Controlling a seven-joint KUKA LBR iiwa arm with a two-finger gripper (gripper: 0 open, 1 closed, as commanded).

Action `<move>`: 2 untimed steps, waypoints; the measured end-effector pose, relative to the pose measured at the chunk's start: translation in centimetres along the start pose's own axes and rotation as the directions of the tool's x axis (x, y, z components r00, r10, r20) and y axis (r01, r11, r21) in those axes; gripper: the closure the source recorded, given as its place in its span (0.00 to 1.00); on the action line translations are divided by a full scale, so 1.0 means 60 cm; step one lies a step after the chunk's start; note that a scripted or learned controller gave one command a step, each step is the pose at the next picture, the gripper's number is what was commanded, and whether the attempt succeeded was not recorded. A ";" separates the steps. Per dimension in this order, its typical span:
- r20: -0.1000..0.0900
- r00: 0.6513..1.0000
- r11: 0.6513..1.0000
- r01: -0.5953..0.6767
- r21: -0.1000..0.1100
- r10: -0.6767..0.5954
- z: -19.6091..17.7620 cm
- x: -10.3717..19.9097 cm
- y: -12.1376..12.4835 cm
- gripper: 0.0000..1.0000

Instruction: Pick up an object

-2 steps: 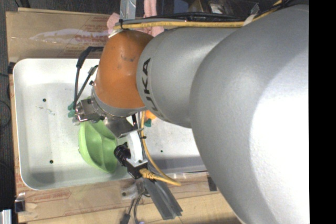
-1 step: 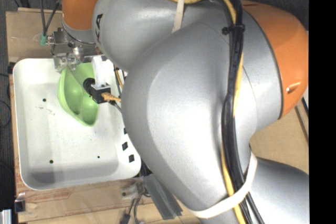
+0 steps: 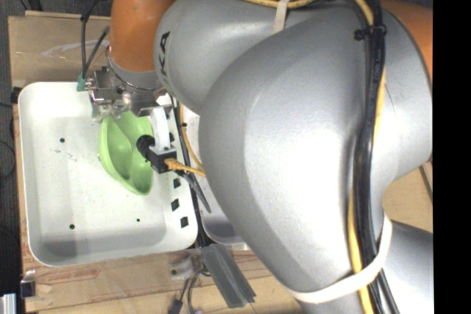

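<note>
Arm point(image 3: 294, 121) bulk blocks most of the right bin point(image 3: 221, 232) and surface. Tool point(image 3: 118, 101) sits at the left bin's point(image 3: 51, 180) upper right, directly over the green bowl point(image 3: 125, 154); can't tell tool state. Bowl: pale green, glossy, tilted, near the bin's right wall.

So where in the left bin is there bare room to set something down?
The left bin has bare floor along its left wall and across the front strip, left of and below the green bowl. It is crowded at the top right, where the gripper and arm hang over the bowl by the divider.
</note>
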State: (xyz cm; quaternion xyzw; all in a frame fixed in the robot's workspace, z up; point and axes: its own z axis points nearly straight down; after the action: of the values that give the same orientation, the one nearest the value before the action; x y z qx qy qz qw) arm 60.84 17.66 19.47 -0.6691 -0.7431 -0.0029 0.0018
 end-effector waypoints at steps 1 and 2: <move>-0.030 0.996 0.996 -0.085 -0.027 0.084 0.029 0.019 -0.077 1.00; 0.007 0.995 0.995 -0.097 0.009 0.097 -0.028 0.011 -0.180 1.00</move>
State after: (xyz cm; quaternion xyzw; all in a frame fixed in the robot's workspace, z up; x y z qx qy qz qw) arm 50.05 17.16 21.11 -0.7045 -0.7097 0.0027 0.0027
